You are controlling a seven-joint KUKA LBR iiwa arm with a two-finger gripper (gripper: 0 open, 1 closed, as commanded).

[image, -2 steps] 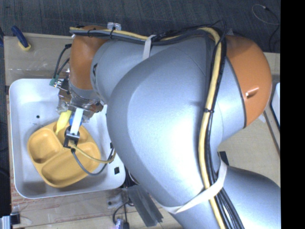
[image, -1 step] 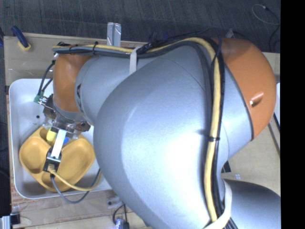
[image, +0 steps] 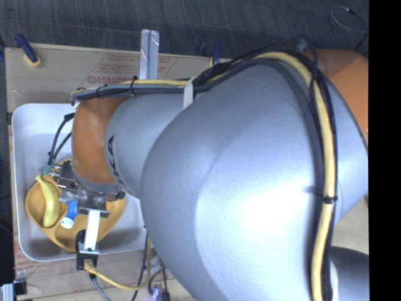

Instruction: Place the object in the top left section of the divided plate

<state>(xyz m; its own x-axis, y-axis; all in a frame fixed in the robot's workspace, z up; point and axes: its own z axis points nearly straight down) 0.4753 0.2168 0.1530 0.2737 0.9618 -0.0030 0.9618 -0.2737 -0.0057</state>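
Where gripper overhangs plate, yellow object beside

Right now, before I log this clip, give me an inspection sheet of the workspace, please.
Surface: white bin on a bench with brown board.
Job's things: orange-yellow divided plate in the bin; yellow banana-like object on its left side, section unclear.
Clutter: small blue item on the plate, partly hidden.
Grippers: gripper low over the plate, under the grey arm.
Cables: yellow cable along the arm.
Surroundings: blue clamp, metal post, dark carpet.
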